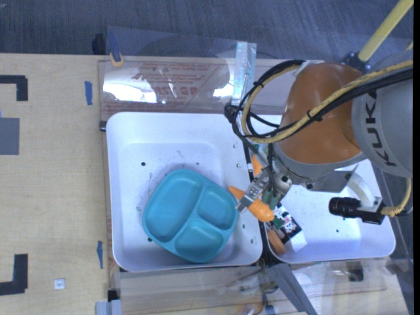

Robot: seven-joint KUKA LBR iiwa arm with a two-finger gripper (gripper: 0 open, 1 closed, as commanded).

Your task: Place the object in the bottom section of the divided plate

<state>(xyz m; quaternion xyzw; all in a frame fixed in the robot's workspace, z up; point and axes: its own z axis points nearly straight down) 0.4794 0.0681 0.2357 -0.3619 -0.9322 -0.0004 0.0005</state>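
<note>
We see the claw (pixel 252 199) hanging over the wall where the two white bins meet, toward the near edge of the tabletop. An orange object (pixel 261 210), carrot-like in shape, sits right at its tip, lying slantwise across the left bin's (pixel 125 176) right rim. We cannot tell how wide the claw stands, nor whether the orange object is truly between its tips or merely beside them.

The blue divided plate (pixel 190 214) lies in the left bin, toward its near right corner, tilted a little, its three sections bare. The orange object is just beside the plate's right rim, not inside any section.

In the right bin (pixel 367 241), near its left wall, lies a small dark printed item (pixel 287 224), with another orange piece (pixel 276 243) just below it.
</note>
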